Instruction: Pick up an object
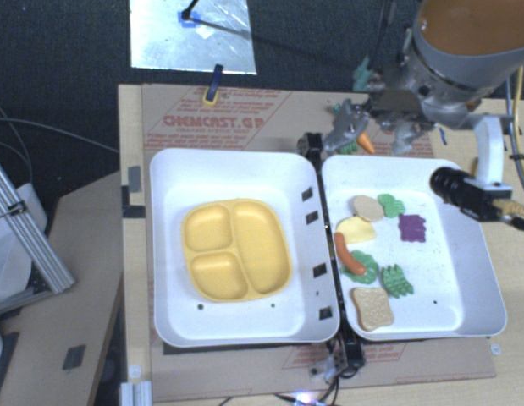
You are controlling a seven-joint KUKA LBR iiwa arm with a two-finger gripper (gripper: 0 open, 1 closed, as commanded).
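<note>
My gripper [373,138] hangs high over the far rim of the right bin [465,311], its fingers [342,132] spread open. A small orange toy carrot with a green top [364,145] shows in the gap between them, beside the left finger; nothing clamps it. Below in the right bin lie toy foods: a tan round piece [366,207], a green leafy piece [391,204], a purple piece [411,227], a yellow wedge [356,229], an orange-red sausage [350,254] on a green piece, another green piece [397,280] and a slice of toast [373,307].
The left bin [168,311] holds a yellow divided plate [236,248]. A black cylindrical device [460,190] on a white bracket overhangs the right bin's right rim. Clips sit on the ridge between the bins [317,235]. A foil sheet [192,22] lies beyond the bench.
</note>
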